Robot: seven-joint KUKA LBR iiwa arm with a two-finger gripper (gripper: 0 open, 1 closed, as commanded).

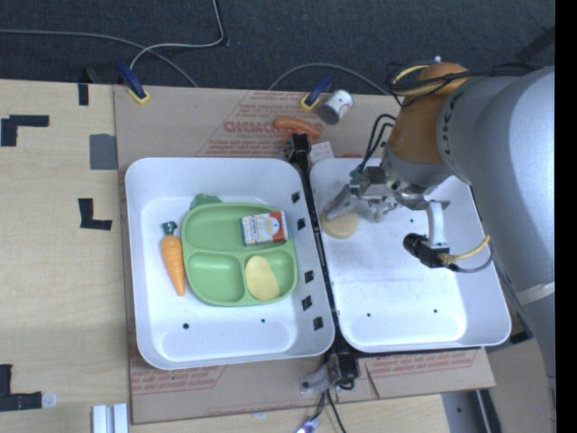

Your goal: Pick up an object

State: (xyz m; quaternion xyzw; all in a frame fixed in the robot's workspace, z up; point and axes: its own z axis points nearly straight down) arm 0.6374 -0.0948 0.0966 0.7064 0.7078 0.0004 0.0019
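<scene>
A small tan round object (341, 227) lies in the right bin (415, 314), close to its left wall. My gripper (352, 209) hangs low over the bin's upper left part, just above and to the right of the tan object, perhaps touching its upper edge. The left bin (216, 341) holds a green divided tray (209, 242) with a small printed box (263, 228) and a yellow oval piece (262, 279) on it. An orange carrot (173, 262) lies beside the tray's left edge.
The grey arm with its orange band (424, 129) fills the upper right and covers the right bin's far corner. A black cable connector (425, 249) hangs over the right bin's middle. An orange sausage-shaped item (296, 126) and a small grey cylinder (335, 106) lie on the cardboard behind the bins.
</scene>
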